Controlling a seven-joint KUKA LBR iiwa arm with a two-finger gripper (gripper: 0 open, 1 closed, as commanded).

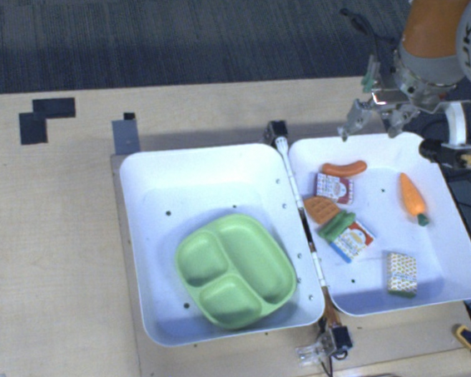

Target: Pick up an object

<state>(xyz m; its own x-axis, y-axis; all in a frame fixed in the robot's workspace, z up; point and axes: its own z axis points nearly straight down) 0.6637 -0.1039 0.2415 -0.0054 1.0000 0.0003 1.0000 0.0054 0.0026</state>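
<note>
Over the back rim of the right bin [446, 203], at about one o'clock from the bench's [52, 270] middle, the end effector [371, 123] is hanging from the grey arm [439, 20] with its two fingers spread apart and nothing between them. One fingertip is pointing down toward the bin's back left corner; the other is sitting a little to its right, above the rim.

Inside the right bin several small objects are lying loose. A toy sausage [344, 169] is resting near the back, at eleven o'clock from the bin's centre, with a small red and white carton [333, 188] touching it just below. A brown waffle-like piece [321, 210] is lying beside the left wall, and a green piece [337, 225] is leaning across a flat printed packet [351, 240] near the middle. A toy carrot [413, 197] is lying apart from the cluster at three o'clock, its green tip pointing toward the front. A pale patterned box [402, 273] is sitting near the front wall at five o'clock.

In the left bin [144, 193] a green divided plate [236, 269] is lying slightly tilted toward the front right corner.
</note>
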